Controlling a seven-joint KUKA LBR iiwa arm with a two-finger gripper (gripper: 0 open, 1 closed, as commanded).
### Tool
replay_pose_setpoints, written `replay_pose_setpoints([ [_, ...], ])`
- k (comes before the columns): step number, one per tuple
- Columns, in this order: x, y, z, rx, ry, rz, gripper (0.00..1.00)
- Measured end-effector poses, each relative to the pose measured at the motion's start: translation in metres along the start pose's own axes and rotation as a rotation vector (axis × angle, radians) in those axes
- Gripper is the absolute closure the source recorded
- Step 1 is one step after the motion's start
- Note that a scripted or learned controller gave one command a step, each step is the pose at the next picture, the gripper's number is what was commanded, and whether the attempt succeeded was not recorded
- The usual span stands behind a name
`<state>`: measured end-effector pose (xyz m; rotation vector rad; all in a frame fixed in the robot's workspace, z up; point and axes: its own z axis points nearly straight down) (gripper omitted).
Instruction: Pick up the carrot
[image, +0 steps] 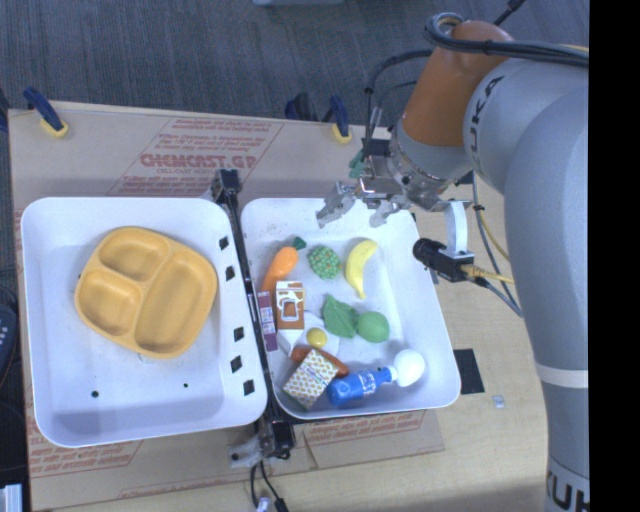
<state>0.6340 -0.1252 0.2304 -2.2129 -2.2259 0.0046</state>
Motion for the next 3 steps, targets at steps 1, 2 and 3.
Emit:
replay_pose_setpoints([
  [1, 0.024, -0.014, 0.124, -0.014, 0.003, 0.124, 0.00],
  [2, 0.025, -0.015, 0.113, -0.007, 0.005, 0.119, 1.00],
  [3, 0.099, -0.035, 0.039, 0.000, 0.001, 0.402, 1.00],
])
